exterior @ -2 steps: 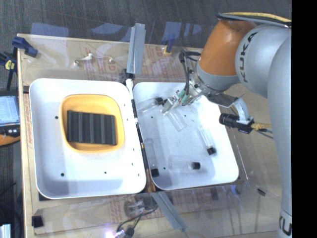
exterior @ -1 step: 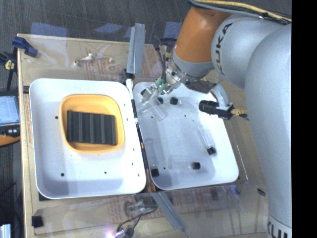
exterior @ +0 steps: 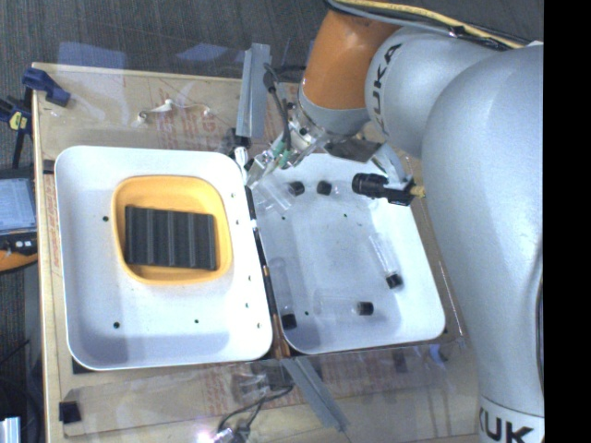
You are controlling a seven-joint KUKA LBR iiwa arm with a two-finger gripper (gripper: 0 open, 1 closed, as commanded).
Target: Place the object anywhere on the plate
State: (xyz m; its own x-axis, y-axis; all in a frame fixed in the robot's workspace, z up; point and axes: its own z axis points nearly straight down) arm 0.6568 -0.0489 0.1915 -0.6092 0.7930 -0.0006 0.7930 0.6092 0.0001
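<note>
The gripper (exterior: 282,153) hung over the far-left corner of the right bin (exterior: 434,312), and whether it was open or closed could not be told; nothing was visibly held. Just beside it lay two small dark pieces (exterior: 295,189). Well away, toward the view's lower left, a dark ribbed block (exterior: 171,238) lay flat on the yellow plate (exterior: 129,197) in the left bin (exterior: 83,321). If that block was the object, the placing looked done.

a pale wooden tabletop (exterior: 138,109) stands on dark grey carpeted floor (exterior: 138,7). a blue clamp (exterior: 44,85) grips its far left corner. glare glints off clear sheeting near the tabletop's front edge.
</note>
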